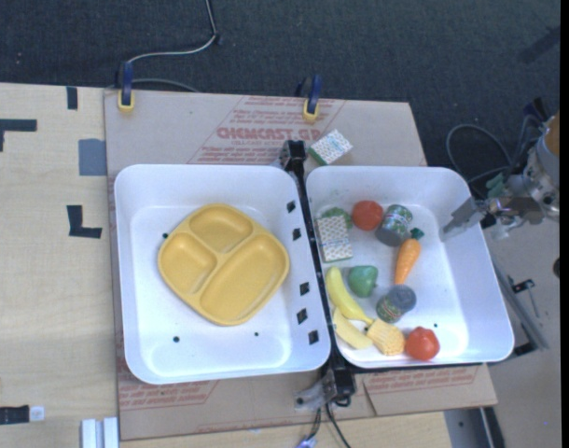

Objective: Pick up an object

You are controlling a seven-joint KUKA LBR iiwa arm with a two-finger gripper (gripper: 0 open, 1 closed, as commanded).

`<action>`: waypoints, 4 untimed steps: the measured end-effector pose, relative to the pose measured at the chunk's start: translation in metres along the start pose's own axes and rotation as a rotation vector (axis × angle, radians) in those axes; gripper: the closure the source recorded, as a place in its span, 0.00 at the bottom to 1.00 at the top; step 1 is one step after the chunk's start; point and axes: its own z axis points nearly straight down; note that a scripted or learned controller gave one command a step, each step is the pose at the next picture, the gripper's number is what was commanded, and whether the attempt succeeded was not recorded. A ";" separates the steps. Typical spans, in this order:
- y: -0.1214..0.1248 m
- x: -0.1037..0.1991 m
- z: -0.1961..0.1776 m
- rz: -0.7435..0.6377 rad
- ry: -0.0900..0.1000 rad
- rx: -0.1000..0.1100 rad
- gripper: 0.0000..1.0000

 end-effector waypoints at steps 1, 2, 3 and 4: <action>0.099 0.022 0.127 0.000 0.002 0.004 0.00; 0.034 0.032 0.186 0.000 -0.001 -0.003 0.00; -0.009 0.053 0.186 0.001 -0.003 -0.009 0.00; -0.008 0.055 0.175 0.000 0.003 -0.007 1.00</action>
